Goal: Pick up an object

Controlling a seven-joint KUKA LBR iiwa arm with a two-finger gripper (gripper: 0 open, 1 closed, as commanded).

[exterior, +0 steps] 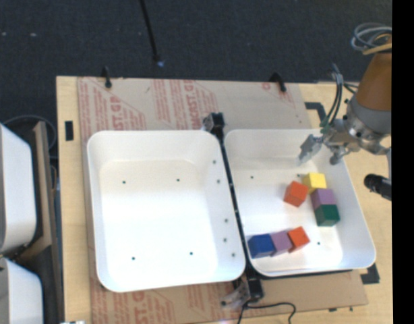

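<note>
The arm reaches in from the right and holds its claw above the upper part of the right bin. The two fingers stand spread apart with nothing between them, so the claw is open and carries no block.

The blocks all lie in the right bin, below the claw and apart from it. A yellow block sits nearest to it, with an orange block just beside it on the left. Below the yellow one come a purple block and then a green block, close together in a short column.

Near the bin's lower edge sit three more in a row (touching, as far as can be seen): a blue block, a second purple block and a second orange block.

The left bin stands beside the right one on the bench.
</note>
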